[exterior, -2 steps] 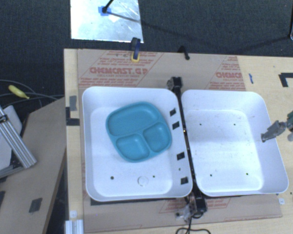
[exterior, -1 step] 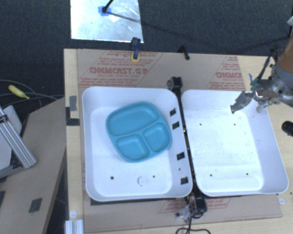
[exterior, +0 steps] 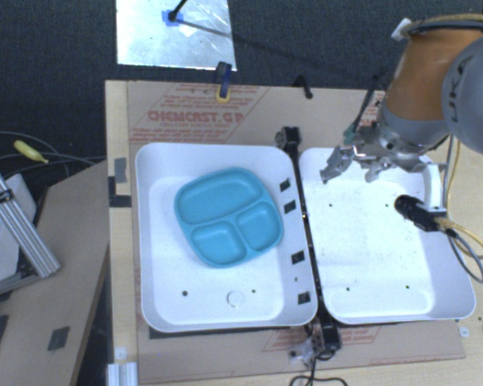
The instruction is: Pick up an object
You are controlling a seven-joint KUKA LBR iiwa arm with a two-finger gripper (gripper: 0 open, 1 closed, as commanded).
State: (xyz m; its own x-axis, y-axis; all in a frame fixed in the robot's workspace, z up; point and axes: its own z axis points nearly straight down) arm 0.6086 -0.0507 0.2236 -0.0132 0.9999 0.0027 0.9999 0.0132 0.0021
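Nearest, a blue plastic divided tray (exterior: 227,215) is seen in the left white bin (exterior: 157,240). Over the right white bin (exterior: 370,296), the gripper (exterior: 354,166) is spread and holds nothing. A reach to the tray is judged next.

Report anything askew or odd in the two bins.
The blue divided plate lies turned at a slant in the left bin, not square with its walls. The gripper hangs over the right bin. Nothing spilled or broken.

blue divided tray (exterior: 227,215); white bins (exterior: 157,240); grey arm (exterior: 467,79), orange band (exterior: 425,71).
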